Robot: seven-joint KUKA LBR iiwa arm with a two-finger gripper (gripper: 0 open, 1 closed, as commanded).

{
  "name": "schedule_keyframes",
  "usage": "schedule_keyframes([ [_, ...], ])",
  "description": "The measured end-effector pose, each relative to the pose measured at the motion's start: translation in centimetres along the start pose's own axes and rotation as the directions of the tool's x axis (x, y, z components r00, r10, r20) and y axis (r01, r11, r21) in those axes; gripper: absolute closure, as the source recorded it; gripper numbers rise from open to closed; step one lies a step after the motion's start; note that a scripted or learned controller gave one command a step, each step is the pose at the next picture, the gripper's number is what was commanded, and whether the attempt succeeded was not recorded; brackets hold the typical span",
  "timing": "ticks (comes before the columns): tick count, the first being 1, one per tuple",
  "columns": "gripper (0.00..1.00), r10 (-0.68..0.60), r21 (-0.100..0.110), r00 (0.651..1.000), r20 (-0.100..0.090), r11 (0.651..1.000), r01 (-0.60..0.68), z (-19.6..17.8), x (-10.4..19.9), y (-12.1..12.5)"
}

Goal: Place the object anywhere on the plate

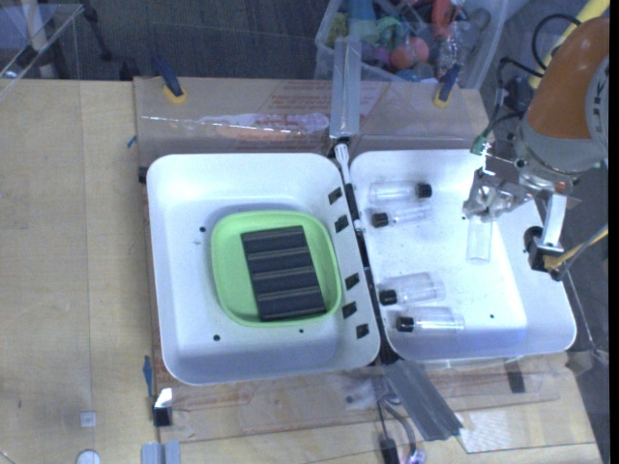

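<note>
Probably the object is the clear vial (478, 242) right under the gripper (481, 204), over the back right part of the right bin (542, 332). I can't tell if the gripper is apart, together or clamped on the vial, or if the vial is lifted or lying on the bin floor. My main worry is a weak or missed grab: the vial looks smooth, round and slim, so it could slip or roll away if it is pinched off centre. The next risk is the carry. The plate (224, 249) is well apart, in the left bin (174, 191), so the vial must clear the raised edge between the bins. A drop there would put it back among the four other vials (401, 192). The last risk is the landing: a black ridged block (282, 274) covers most of the plate, leaving only a green margin. A vial let go onto the block could roll off the plate. As for looks, the vial is see-through, nearly lost against the white bin, and upright in the frame. I can't make out a cap on it, though the other vials have black caps.
</note>
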State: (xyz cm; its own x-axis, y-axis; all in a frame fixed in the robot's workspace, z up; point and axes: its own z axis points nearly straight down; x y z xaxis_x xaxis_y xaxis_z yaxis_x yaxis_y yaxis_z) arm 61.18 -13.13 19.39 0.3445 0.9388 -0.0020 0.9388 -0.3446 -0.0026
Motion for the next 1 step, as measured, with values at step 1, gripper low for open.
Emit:
schedule_keyframes([
  [1,0.0,0.0,0.0,1.0,0.0,1.0,0.0,-0.02,0.01,0.01],
])
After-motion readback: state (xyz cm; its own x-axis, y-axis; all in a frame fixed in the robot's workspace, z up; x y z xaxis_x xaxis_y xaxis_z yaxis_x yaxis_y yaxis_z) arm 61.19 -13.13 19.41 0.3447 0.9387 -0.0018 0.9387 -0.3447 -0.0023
